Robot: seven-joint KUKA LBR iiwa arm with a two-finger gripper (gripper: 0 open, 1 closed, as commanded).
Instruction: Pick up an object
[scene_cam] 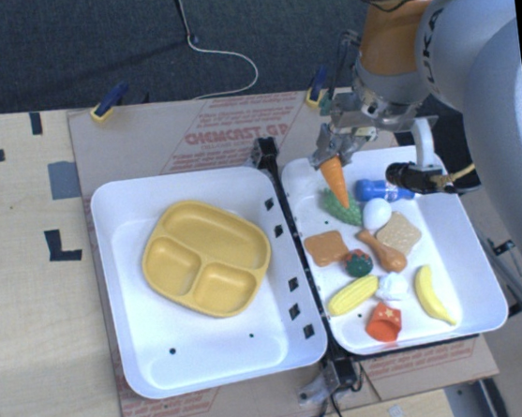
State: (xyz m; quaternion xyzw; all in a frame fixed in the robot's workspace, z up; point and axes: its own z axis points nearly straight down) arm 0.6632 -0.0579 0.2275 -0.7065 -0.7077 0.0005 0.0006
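Closest to the camera in the right bin [480,265] sit a red strawberry [384,322], a corn cob [353,294] and a banana [435,294]. Behind those, toast [326,247], a drumstick [383,250] and a white egg [376,213] crowd together. At the far end the gripper [336,151] has its fingers pinched on the carrot's [335,181] top. A yellow tray [207,257] sits in the left bin [125,295].

A brown cardboard sheet [223,132] covers the pale wooden counter [24,279], with dark carpeted floor [79,36] at twelve o'clock.
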